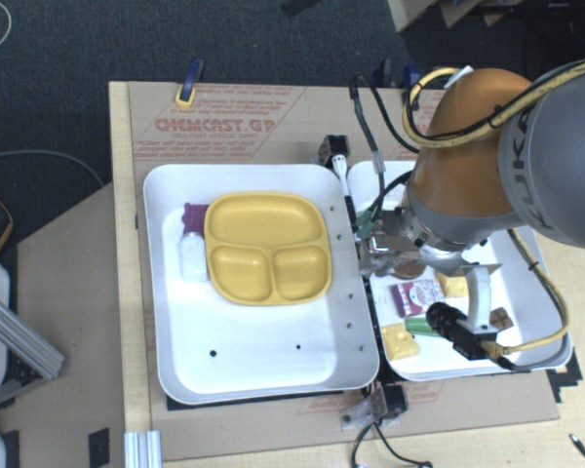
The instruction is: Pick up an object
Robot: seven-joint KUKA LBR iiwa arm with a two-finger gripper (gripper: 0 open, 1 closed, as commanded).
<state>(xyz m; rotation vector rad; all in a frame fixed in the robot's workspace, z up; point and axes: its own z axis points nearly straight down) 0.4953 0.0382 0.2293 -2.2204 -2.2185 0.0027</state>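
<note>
In the left bin (263,359) lies a yellow divided plate (268,247), with a purple and white item (192,237) against its left side. The right bin (541,295) holds several small things: a purple packet (411,295), a yellow block (399,340), a pale yellow piece (455,286), a green marker (420,327) and a small brown piece (500,316). My gripper (382,249) hangs low over the right bin's left part, just above the purple packet. The grey and orange wrist (468,154) covers much of that bin.
The bins sit on a cardboard sheet (224,115) with a yellow-blue clip (187,86) at its far edge. Black and yellow cables (487,344) trail over the right bin's front. The divider between the bins (356,281) is right beside the gripper.
</note>
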